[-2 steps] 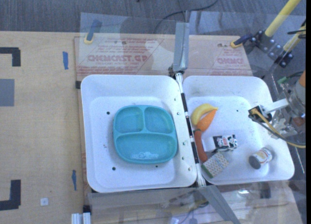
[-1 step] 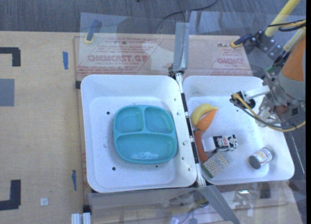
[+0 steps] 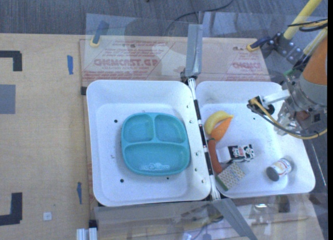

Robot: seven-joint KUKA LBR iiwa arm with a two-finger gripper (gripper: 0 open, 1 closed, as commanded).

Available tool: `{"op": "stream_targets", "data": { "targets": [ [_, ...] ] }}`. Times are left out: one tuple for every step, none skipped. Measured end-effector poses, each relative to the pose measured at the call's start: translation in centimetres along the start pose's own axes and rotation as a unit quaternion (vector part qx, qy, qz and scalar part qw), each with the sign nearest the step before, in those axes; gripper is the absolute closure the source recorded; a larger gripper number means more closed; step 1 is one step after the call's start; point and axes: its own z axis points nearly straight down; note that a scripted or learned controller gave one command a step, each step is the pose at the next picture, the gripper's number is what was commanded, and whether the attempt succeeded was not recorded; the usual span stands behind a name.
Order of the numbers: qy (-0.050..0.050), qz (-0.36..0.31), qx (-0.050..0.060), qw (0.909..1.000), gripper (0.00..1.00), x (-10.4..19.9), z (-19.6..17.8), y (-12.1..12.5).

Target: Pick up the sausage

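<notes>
The sausage point(image 3: 214, 156) is a reddish-brown link lying lengthwise along the left wall of the right bin point(image 3: 260, 94). Its upper end is tucked under an orange wedge point(image 3: 223, 128) and a yellow banana point(image 3: 216, 118). Its lower end reaches a tan woven block point(image 3: 231, 175). My gripper point(image 3: 295, 121) hangs over the right side of the same bin, far to the right of the sausage and wrapped in cables. Nothing shows in its grasp.
A black-and-white carton point(image 3: 241, 152) lies just right of the sausage. A small can point(image 3: 279, 168) rests near the bin's front right corner. The left bin point(image 3: 104, 98) holds a teal divided plate point(image 3: 155, 143). A metal divider point(image 3: 194, 51) stands behind the bins.
</notes>
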Motion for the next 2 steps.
{"op": "stream_targets", "data": {
  "targets": [
    [0.002,0.017,0.000,0.9998,1.00,-6.55,0.16,-5.02],
    [0.000,0.018,0.001,0.9998,1.00,-6.57,-0.56,-4.91]
  ]
}}
